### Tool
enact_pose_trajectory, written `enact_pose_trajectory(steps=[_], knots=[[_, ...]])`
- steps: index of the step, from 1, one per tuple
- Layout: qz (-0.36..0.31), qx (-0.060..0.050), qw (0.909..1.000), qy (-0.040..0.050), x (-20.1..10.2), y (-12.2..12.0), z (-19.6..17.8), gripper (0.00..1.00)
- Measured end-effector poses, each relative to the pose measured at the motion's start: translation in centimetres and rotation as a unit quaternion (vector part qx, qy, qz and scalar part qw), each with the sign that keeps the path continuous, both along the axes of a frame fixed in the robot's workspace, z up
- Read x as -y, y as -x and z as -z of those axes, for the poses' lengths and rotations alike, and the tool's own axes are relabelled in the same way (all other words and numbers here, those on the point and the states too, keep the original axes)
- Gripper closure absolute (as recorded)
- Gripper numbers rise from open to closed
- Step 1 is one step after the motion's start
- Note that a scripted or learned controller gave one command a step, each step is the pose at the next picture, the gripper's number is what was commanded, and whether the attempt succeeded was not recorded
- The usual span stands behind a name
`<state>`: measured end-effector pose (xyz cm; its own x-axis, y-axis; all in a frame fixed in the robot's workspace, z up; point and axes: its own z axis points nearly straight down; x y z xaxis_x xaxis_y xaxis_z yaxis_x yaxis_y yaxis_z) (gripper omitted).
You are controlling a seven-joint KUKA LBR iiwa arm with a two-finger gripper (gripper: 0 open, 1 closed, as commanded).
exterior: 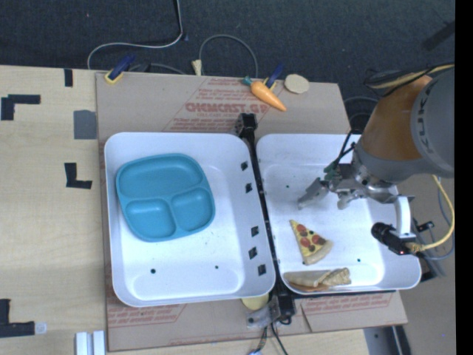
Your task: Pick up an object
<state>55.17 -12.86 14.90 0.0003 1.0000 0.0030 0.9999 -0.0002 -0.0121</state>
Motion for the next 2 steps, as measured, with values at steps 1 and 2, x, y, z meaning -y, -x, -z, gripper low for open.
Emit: enact_pose_trajectory(steps=[1, 2], knots=[[0.0, 0.008, 1.0, 0.0031, -3.0, 4.1, 6.6, 0.0], [-0.001, 0.011, 0.9999, 0.0029, -2.7, 6.5, 6.2, 0.0]])
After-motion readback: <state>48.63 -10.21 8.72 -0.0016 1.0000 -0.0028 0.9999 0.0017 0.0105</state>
